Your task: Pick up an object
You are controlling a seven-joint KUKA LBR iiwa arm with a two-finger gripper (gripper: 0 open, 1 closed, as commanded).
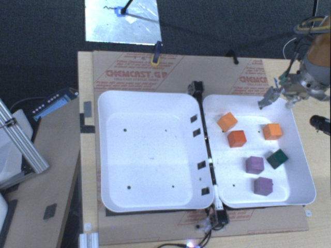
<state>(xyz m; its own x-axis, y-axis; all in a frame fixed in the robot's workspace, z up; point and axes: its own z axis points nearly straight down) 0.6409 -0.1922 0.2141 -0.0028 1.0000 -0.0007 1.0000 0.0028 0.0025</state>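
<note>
The claw (279,98), its two fingers spread apart and gripping nothing, hangs above the back rim of the right bin (301,138) on the worktop (129,68). Below and in front of it lie six blocks: an orange block (227,121), a red-orange block (237,138), a second orange block (272,131), a dark green block (277,158) and two purple blocks (254,165) (263,186). Descending here, a finger would likely strike the rim. The two left-hand orange ones sit nearly touching, crowding a grasp; the block at right offers freer approach. The left bin (150,149) offers open floor.
</note>
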